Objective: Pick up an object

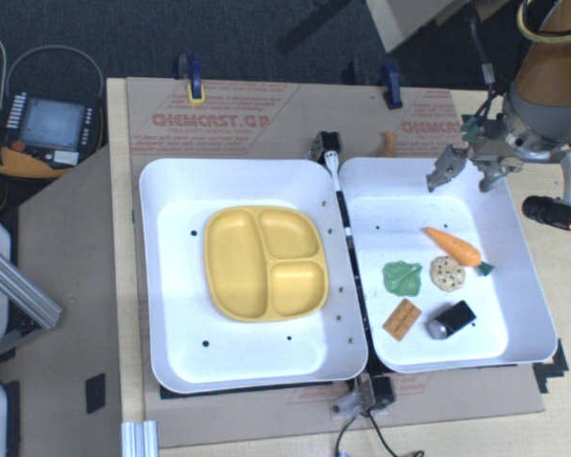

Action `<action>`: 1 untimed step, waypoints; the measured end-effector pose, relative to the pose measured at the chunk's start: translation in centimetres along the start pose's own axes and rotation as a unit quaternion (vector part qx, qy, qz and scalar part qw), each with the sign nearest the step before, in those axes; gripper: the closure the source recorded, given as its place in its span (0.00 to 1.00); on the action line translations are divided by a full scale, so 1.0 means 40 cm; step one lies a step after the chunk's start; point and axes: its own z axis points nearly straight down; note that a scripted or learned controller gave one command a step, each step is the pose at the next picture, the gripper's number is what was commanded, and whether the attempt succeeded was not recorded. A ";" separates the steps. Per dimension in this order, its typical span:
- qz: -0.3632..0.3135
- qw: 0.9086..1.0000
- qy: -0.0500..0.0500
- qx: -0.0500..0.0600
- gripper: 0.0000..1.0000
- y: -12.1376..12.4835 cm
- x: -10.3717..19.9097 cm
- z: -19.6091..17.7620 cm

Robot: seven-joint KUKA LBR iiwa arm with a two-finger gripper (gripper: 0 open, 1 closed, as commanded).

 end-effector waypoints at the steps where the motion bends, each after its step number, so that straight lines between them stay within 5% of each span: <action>1: -0.001 1.000 -0.001 -0.007 0.00 0.007 0.001 -0.021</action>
